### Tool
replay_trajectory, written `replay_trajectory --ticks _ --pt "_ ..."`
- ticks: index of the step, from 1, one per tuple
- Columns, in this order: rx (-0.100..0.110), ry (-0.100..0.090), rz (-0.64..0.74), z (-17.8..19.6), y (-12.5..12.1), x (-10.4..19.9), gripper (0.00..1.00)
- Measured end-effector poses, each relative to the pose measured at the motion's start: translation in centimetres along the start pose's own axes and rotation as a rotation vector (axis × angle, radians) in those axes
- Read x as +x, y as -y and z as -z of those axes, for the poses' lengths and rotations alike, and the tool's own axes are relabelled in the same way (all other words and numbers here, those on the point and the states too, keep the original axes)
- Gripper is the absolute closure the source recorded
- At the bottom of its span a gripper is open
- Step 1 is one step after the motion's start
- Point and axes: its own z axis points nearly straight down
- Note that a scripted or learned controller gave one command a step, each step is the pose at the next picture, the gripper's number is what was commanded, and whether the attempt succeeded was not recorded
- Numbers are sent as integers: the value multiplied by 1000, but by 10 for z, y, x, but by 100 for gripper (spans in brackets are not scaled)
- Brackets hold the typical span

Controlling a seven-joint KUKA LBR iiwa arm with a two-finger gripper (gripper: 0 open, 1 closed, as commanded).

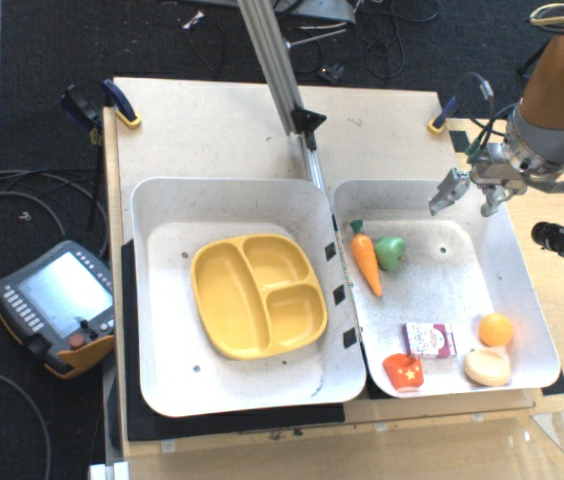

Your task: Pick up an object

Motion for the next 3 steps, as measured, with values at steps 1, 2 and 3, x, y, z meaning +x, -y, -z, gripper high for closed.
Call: replay_trajectory --ticks 1,2,3 --pt "0 1 0 0 0 0 0" --pt "4 0 -3 -45 0 -5 0" --pt "4 -1 -3 -89 1 -9 0"
